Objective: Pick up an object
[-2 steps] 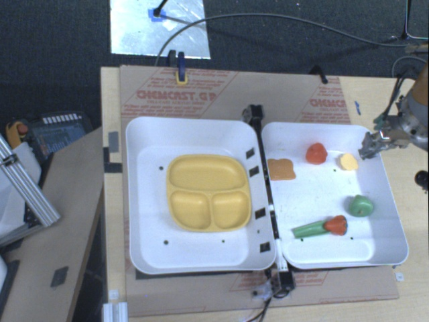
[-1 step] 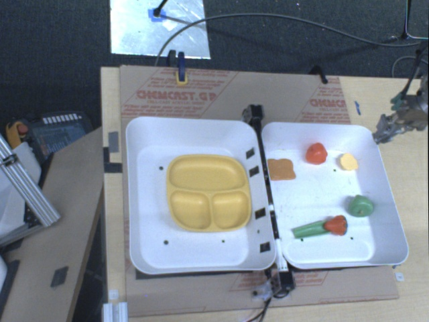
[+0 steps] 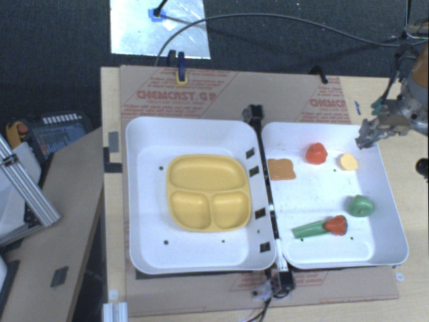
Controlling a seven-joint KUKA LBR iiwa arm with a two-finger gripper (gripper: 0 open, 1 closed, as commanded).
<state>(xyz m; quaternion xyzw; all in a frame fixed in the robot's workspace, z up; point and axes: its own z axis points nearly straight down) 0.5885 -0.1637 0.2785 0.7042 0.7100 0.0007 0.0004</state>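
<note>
Nearest, along the right white bin's [image 3: 389,247] front edge: a green-handled, red-tipped toy vegetable [image 3: 320,227], then a small green rounded piece [image 3: 361,205] toward the right wall. Mid-bin: flat orange-brown slice [image 3: 281,170], red lump [image 3: 316,153], pale yellow disc [image 3: 348,162]. Farthest, the gripper [image 3: 367,137] hung over the back right rim, finger state not discernible. Risk, judged: descent onto the rim, or nudging the disc aside.
</note>
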